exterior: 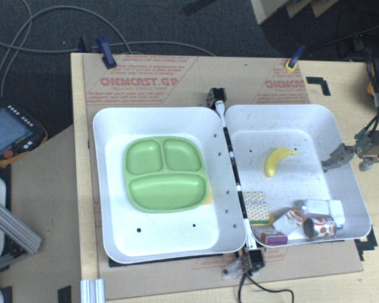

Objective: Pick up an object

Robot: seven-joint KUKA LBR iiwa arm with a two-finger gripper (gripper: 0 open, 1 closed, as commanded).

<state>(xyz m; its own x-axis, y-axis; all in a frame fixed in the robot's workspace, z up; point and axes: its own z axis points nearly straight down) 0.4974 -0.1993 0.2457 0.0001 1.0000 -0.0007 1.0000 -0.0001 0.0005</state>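
Note:
A yellow banana (279, 160) lies near the middle of the right bin (316, 122). Several small items crowd that bin's front edge: a patterned packet (254, 202), a purple item (275, 238), a red-and-white packet (289, 221), a white box (320, 207) and a dark can (319, 227). My gripper (352, 158) hangs at the right rim of the right bin, to the right of the banana and well apart from it. Nothing shows between its fingers. Most of the arm lies beyond the right edge of the view.
A green divided plate (166, 174) fills the middle of the left bin (114, 232). The rims where the two bins meet (230, 169) run between them. Blue and yellow clamps (105, 50) hold the board at the back. A handheld controller (9, 134) sits off the bench at the left.

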